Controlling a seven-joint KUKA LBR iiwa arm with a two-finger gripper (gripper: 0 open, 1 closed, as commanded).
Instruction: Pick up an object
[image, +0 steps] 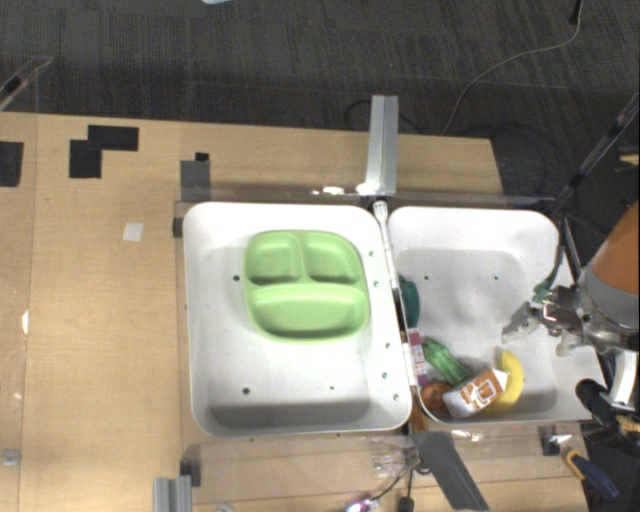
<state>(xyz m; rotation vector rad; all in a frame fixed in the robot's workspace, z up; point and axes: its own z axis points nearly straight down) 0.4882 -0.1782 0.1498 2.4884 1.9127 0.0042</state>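
Observation:
The right white bin holds a cluster of items along its front and left side. A yellow banana lies next to an orange and white carton. To their left are a green ribbed item and a brown round item. A teal object rests against the bin's left wall. My gripper sits low at the bin's right side, up and right of the banana and apart from it. Nothing shows in its grasp.
The left white bin bears a green divided plate. A metal post stands behind the divider between the bins. The grey arm with its orange band fills the right edge. Wooden bench top stretches to the left.

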